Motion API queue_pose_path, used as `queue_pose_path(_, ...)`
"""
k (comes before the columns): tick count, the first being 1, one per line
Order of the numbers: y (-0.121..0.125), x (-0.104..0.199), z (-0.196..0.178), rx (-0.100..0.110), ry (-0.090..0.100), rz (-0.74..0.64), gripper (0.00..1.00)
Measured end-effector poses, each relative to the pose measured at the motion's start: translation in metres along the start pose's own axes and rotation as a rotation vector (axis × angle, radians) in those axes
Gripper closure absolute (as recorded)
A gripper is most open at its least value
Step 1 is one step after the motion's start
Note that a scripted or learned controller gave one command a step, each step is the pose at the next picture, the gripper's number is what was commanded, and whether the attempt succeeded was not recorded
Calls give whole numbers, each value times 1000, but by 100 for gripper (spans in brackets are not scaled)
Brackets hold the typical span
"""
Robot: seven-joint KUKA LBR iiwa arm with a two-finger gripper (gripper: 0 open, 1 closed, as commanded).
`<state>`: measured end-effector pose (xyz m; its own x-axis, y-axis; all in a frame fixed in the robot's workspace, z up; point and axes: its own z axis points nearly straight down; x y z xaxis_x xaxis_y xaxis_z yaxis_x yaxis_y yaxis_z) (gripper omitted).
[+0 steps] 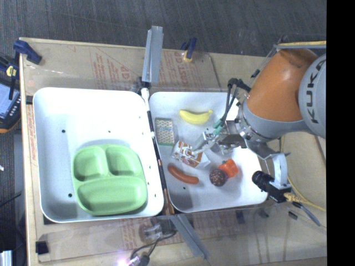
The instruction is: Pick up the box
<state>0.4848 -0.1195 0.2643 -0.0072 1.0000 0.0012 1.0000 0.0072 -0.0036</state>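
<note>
Grey arm (288, 101) hangs over the right bin (244, 201); gripper (209, 138) sits just right of the box (187, 154), finger state unclear, banana (195, 116) just above

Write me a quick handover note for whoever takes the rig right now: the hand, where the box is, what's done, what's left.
Hand: low in the right bin, just right of the box; its grip state is unclear from above.
Box: small, orange and white, lying in the right bin near the middle, between the grey sponge and the hot dog. Banana lies behind it.
Left bin: green divided tray.
Done: arm is at the box.
Left: grasp and lift the box; it is not yet raised.
</note>
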Motion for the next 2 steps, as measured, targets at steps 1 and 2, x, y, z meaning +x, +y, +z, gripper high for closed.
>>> queue_pose_path(1,83,-22,80,0,-1,-145,0)
queue_pose_path(2,95,8,167,-3,-13,-225,0)
